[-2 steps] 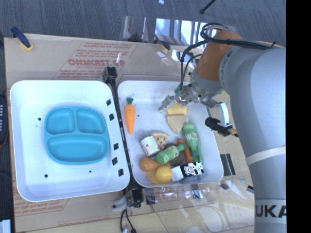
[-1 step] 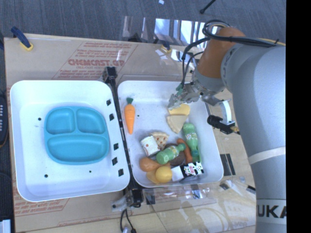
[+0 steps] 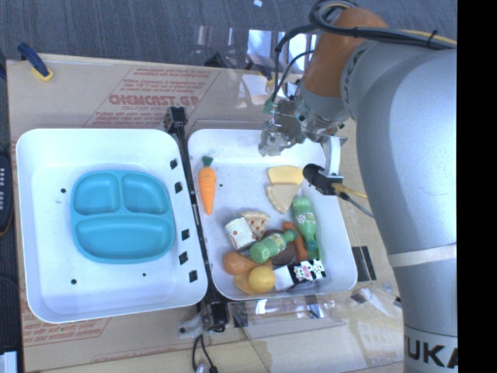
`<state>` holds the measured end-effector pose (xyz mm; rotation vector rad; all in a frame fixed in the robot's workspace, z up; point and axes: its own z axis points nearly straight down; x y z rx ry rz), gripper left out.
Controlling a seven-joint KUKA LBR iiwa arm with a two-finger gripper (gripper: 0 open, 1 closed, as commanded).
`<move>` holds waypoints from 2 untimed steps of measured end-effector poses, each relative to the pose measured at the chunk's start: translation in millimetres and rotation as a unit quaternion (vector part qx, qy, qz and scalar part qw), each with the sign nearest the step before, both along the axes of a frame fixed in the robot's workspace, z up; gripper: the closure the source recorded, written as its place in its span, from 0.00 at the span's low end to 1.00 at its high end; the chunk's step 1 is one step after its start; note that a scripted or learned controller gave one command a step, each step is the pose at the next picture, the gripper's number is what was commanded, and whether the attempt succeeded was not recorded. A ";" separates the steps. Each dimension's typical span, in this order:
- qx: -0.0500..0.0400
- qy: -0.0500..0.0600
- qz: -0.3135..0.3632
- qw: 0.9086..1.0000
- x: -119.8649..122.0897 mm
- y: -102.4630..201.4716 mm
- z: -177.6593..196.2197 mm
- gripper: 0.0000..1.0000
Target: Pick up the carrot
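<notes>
Toy foods crowd the right bin's (image 3: 335, 208) near end — carrot (image 3: 207, 186) apart; hand (image 3: 273, 140) state unclear.

Gripper (image 3: 273, 141) fingers blurred, state unclear; toy heap (image 3: 272, 251) overlapping, perhaps hiding lower pieces.

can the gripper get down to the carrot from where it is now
Probably yes. The carrot lies alone by the right bin's left wall, apart from the toy pile. The gripper hangs over the far edge, bare floor between; the near wall might crowd one finger.
</notes>
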<state>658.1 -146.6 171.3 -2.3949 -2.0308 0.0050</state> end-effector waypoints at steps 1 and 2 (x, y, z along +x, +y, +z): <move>0.000 0.002 -0.001 1.000 -1.1 -1.1 -1.6 0.00; -0.001 0.006 0.022 1.000 -16.4 38.2 -82.8 0.00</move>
